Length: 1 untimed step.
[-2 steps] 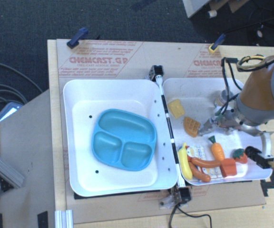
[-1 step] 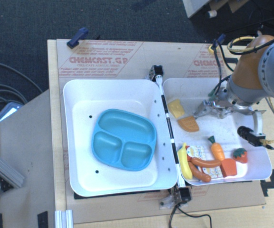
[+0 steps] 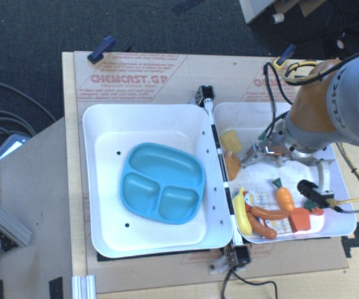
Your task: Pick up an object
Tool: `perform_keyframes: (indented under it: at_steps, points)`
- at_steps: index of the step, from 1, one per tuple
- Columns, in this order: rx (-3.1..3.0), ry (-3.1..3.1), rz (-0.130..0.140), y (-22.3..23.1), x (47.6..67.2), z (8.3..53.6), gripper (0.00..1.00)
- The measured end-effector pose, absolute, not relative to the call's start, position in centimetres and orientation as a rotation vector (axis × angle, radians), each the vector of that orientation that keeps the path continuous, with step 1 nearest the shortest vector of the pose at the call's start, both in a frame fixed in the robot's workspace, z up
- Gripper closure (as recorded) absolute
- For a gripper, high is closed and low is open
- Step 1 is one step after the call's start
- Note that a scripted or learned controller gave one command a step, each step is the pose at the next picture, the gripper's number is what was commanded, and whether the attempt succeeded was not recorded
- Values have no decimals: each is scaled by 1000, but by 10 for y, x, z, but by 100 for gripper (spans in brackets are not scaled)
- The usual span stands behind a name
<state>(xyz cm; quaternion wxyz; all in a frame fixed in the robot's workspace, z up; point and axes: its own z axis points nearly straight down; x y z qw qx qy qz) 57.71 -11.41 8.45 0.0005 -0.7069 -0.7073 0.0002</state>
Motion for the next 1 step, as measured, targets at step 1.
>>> perform_keyframes:
  at_steps: [1]
  points:
    - [-2220, -2219, 2, -122, 559, 85, 0]
